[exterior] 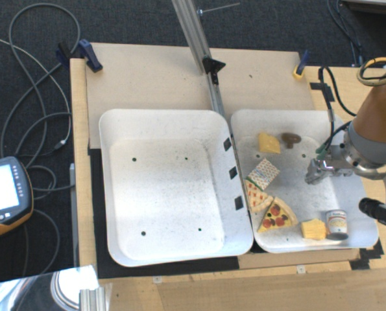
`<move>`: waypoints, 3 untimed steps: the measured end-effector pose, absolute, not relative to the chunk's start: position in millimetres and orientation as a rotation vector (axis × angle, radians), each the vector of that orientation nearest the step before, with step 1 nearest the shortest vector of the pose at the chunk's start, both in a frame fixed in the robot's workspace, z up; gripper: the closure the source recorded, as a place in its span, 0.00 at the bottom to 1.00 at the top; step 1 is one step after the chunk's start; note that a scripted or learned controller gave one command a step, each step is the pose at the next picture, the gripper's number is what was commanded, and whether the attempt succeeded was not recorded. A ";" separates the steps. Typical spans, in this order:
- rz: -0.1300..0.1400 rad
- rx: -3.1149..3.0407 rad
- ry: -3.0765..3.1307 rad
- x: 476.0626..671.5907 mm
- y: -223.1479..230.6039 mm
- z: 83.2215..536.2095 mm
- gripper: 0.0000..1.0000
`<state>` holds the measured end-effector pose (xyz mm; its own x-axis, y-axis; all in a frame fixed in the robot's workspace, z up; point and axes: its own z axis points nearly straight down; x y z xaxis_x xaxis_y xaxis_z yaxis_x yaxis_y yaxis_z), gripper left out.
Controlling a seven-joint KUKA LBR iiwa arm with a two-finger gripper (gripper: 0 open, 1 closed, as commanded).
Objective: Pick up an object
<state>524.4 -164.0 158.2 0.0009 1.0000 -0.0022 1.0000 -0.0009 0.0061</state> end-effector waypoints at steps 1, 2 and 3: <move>0.006 2.214 2.219 526.4 -164.3 212.3 1.00; 0.005 2.213 2.228 533.0 -117.3 215.0 1.00; 0.003 2.216 2.232 536.9 -69.0 213.3 1.00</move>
<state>536.9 -69.0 213.3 -0.0072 1.0000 0.0035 1.0000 0.0072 -0.0010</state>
